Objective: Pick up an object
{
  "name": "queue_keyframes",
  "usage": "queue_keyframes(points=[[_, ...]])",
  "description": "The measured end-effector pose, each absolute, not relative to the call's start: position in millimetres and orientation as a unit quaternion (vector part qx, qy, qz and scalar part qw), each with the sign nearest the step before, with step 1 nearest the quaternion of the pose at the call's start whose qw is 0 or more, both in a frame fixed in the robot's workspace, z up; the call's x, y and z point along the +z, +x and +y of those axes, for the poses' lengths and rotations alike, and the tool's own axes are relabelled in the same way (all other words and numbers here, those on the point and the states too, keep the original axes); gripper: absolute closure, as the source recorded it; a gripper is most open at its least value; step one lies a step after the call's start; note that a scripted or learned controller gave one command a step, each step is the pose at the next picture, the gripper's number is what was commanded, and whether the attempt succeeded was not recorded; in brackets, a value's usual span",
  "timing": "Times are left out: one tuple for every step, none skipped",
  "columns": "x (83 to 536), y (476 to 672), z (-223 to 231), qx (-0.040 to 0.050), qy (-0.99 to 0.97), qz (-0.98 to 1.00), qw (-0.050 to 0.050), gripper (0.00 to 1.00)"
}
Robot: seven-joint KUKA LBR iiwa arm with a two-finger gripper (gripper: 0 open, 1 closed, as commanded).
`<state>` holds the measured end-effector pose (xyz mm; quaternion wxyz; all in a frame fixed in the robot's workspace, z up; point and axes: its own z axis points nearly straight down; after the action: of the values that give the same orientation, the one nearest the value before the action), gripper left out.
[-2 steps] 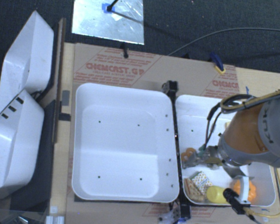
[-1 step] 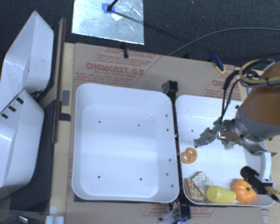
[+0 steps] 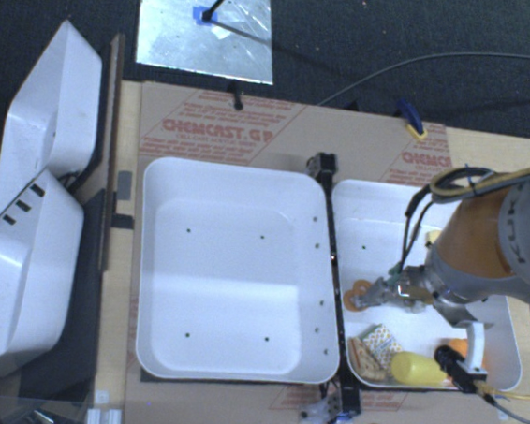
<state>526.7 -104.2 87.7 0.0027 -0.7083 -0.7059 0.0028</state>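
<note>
Grey-and-orange arm's tool point(image 3: 366, 296) — grip state cannot tell — low over small orange-brown object point(image 3: 358, 295) at right bin's point(image 3: 378, 214) left wall. Risk: wall contact, object slipping.

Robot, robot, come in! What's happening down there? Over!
Tool low in right bin, by small orange-brown object. No grasp seen. Yellow object and patterned packet lie nearby.
</note>
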Motion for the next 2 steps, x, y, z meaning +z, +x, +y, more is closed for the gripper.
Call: queue_keyframes(points=[[191.0,499.1,-46.6,-0.0032,-0.705,-0.709,-0.002,0.0],[187.1,498.1,-49.3,-0.0004,-0.707,-0.707,0.0,0.0]])
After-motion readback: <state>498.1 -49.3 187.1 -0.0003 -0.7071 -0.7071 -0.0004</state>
